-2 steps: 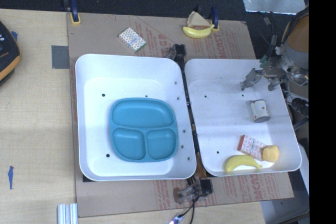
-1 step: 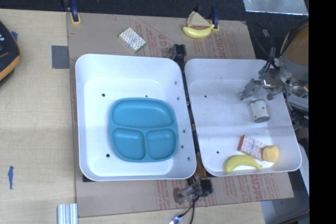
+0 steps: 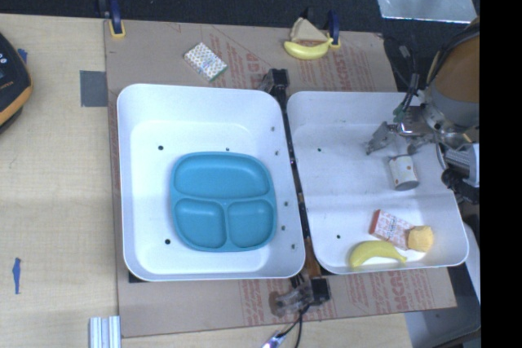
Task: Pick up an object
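Seen from above, the robot arm (image 3: pixel 457 77) reaches in from the right over the right-hand bin (image 3: pixel 326 126), its gripper (image 3: pixel 390 136) hanging above the bin's upper right part with fingers (image 3: pixel 377 144) spread apart and nothing between them. Just below the gripper a small grey cylinder (image 3: pixel 402 172) lies on the bin floor, its long axis running roughly top to bottom, tilted a little leftward at the top, the round end facing down. It is near the bin's right wall, with bare white floor open to its left.

Along the bin's lower edge sit a yellow banana (image 3: pixel 375 254), curved and lying left to right, a red-and-white packet (image 3: pixel 391 226) just above it, and a yellow lump (image 3: pixel 420 238) touching the packet's right side. The three are well apart from the cylinder.

The left-hand bin (image 3: pixel 139 118) holds a blue divided plate (image 3: pixel 222 200) near its middle, with a clear margin of floor all round it.

On the cardboard beyond the bins lie a second banana (image 3: pixel 306 50) and a small patterned packet (image 3: pixel 205 60).
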Robot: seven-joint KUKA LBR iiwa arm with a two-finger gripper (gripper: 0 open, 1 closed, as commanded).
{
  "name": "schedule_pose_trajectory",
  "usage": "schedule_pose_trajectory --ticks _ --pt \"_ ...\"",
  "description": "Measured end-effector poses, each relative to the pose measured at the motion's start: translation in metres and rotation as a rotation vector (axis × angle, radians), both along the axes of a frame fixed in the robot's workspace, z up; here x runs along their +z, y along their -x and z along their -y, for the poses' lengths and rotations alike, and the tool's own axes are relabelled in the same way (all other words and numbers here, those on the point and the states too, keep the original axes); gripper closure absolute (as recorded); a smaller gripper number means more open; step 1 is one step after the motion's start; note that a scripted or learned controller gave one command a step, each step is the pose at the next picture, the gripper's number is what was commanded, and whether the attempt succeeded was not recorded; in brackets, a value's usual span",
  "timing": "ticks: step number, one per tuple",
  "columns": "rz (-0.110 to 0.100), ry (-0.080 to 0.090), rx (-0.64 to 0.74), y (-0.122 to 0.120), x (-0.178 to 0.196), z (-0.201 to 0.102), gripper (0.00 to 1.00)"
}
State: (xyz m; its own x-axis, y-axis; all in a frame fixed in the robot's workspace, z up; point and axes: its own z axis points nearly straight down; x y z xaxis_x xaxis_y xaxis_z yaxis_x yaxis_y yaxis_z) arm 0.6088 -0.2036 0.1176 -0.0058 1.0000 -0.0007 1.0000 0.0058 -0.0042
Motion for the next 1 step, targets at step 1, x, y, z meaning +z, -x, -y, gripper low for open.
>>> schedule_pose_trajectory --ticks 1 --pt "0.001 0.000 -0.001 0.0553 0.0299 0.0086 0.00"
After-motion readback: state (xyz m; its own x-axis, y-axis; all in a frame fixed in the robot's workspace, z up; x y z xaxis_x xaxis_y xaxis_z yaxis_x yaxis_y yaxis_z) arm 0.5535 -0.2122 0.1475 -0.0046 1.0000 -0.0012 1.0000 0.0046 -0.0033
